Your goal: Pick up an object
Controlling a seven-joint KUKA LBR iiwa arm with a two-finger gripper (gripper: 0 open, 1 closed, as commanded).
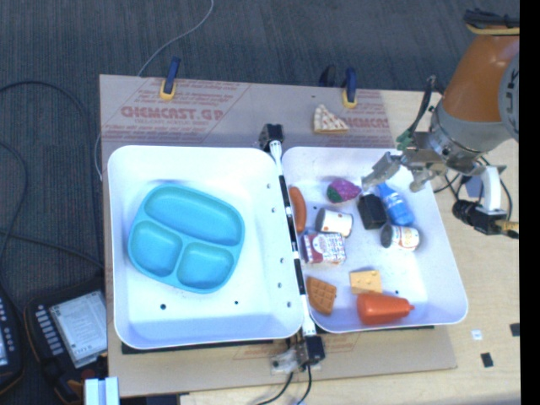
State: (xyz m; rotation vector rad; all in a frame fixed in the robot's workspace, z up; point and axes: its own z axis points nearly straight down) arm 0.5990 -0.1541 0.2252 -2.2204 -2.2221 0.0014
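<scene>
The end effector (398,165) hangs over the upper right part of the right bin (451,264), its two grey fingers spread apart — one reaching left toward the middle of the bin, the other pointing down toward the right wall. Nothing sits between them; it carries nothing.

No single object is named, so the nearest ones matter most. The blue bottle (395,204) lies just below the end effector, its long axis running from upper left to lower right, its white cap end (406,239) toward the lower right. Touching its left side is a black block (371,211), standing roughly upright in the view. A purple and green piece (342,190) lies a little to the left of the fingers.

By my reading, the coming move turns on the bottle's slant — the fingers would need to close across its short width, not along its length, and the black block pressed against it leaves little room for a finger on that side.

Farther off in the same bin are a sausage (297,210), a cheese wedge (365,280) and an orange carrot-like piece (384,308). The left bin (135,310) holds a blue divided plate (186,236).
</scene>
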